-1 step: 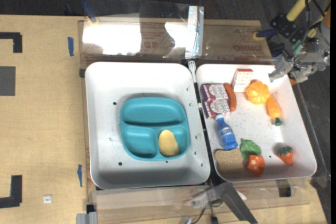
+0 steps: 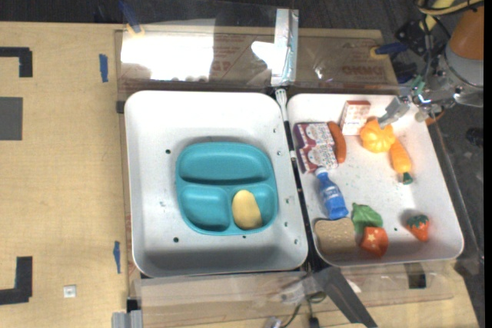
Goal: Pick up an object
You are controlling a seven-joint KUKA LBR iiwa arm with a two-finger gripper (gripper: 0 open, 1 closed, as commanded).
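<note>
The right bin (image 2: 438,188) holds several toy foods. A yellow-orange squash (image 2: 377,137) lies near its far side, with a carrot (image 2: 400,159) just to its right. My gripper (image 2: 400,108) hangs over the bin's far right corner, just above and right of the squash. Nothing shows between it and the bin floor. A small red-and-white box (image 2: 354,117) and a maroon packet (image 2: 314,146) lie left of the squash, with an orange sausage (image 2: 337,142) beside the packet.
A blue bottle (image 2: 332,196), a bread slice (image 2: 334,235), a red pepper with a green top (image 2: 372,233) and a small tomato (image 2: 418,226) lie at the right bin's near side. The left bin (image 2: 146,165) holds a teal divided tray (image 2: 223,169) with a yellow potato (image 2: 246,209).
</note>
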